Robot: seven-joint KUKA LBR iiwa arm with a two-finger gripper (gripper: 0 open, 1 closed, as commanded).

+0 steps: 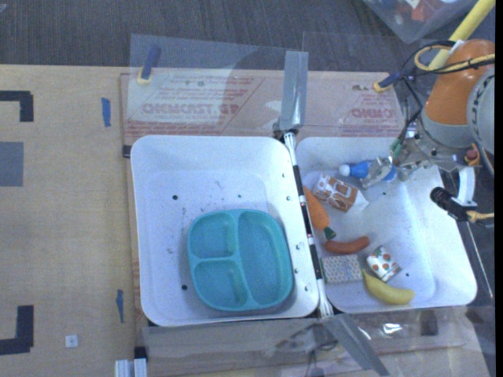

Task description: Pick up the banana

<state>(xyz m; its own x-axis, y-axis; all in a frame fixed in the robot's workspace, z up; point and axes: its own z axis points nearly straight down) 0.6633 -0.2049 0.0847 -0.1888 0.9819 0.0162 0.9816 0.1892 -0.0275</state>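
Pincer (391, 169): two-finger unit on the grey arm (460, 104) with orange band, stationed over the far part of the right bin (448, 234), just beside a small blue-and-white bottle (355, 169); whether its fingers stand apart or together cannot be made out at this slant, and nothing is seen held between them. Banana (386, 289): yellow, lying flat on the bin floor at the near edge of the right bin, touching or just beside a small patterned can (383, 264) and near a speckled square pad (342, 269). Long axis runs roughly left to right, dipping slightly toward the near-right; the darker tip points left, the body curving gently. Step in hand, by judgement: approach not yet made, pincer well apart from the fruit. Next move calls for travel toward the near edge, then descent with the fingers set across the fruit's narrow width, clear of the can.
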